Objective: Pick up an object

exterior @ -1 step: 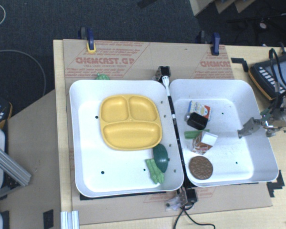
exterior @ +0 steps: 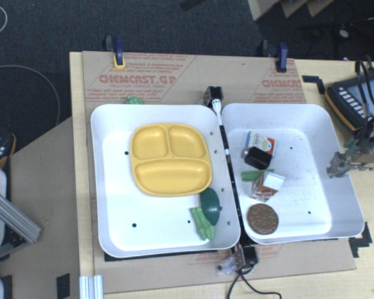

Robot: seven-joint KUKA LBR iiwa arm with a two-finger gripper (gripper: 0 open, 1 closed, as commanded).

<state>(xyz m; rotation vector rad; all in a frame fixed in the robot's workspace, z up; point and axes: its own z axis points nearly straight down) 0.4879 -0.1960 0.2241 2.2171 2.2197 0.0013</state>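
Camera view: gripper (exterior: 340,165) waits at three o'clock beyond the right bin (exterior: 318,126), whether spread or pressed together I cannot tell, probably parked before choosing among the clustered objects (exterior: 262,173).

- The board (exterior: 174,73) under the bins carries red print reading "CHEMCAST G P", with smaller red lines above and below it too small to read; this stands at 12 o'clock from the left bin (exterior: 112,185).
- The same red "CHEMCAST" mark shows again on the board at 12 o'clock from the right bin (exterior: 311,117), cut short by the bin's rim.
- A small carton (exterior: 262,144) in the right bin bears red and blue print, too small to read.
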